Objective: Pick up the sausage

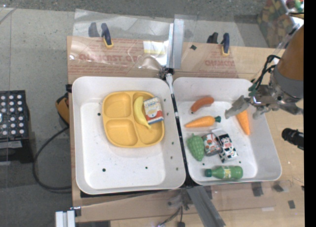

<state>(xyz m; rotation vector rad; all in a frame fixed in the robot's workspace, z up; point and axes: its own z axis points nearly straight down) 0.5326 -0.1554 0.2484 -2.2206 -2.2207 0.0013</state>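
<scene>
Leftmost, the yellow divided plastic plate (132,120) in the left white bin (89,167) carries a banana (139,112) and a small carton (153,111). Next, the reddish-brown toy sausage (202,103) lies alone at about eleven o'clock in the right white bin (269,169), just above an orange carrot (202,121). It looks light, smooth and rigid, likely slippery; pinching across its middle seems safest. At its three o'clock the two-finger gripper (246,106) hovers, fingers spread, holding nothing.
</scene>
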